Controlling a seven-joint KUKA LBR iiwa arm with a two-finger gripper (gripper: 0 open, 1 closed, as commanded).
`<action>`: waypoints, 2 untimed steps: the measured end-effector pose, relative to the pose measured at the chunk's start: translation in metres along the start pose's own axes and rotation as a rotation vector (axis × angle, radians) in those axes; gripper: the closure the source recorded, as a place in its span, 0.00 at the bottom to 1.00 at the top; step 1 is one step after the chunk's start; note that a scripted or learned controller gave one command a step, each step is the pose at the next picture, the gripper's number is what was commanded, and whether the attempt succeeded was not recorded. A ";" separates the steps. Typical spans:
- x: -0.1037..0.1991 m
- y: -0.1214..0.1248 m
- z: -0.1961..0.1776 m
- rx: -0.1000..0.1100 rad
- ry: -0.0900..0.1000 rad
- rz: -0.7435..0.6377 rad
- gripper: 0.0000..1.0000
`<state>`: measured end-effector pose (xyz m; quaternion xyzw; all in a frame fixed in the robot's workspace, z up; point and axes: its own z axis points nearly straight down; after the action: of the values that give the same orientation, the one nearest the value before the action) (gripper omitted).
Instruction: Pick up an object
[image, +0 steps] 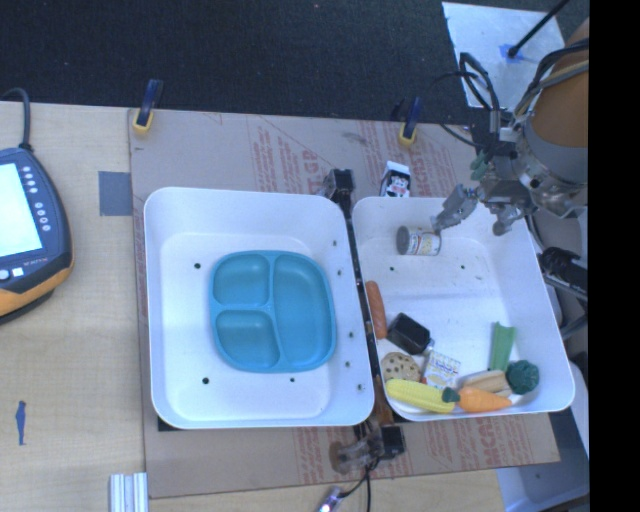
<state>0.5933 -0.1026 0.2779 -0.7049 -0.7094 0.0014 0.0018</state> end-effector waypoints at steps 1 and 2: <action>-0.032 -0.057 0.134 -0.003 -0.003 0.001 0.00; -0.022 -0.006 0.175 -0.001 -0.002 0.000 0.00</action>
<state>0.5867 -0.1248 0.1027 -0.7050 -0.7092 0.0019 0.0007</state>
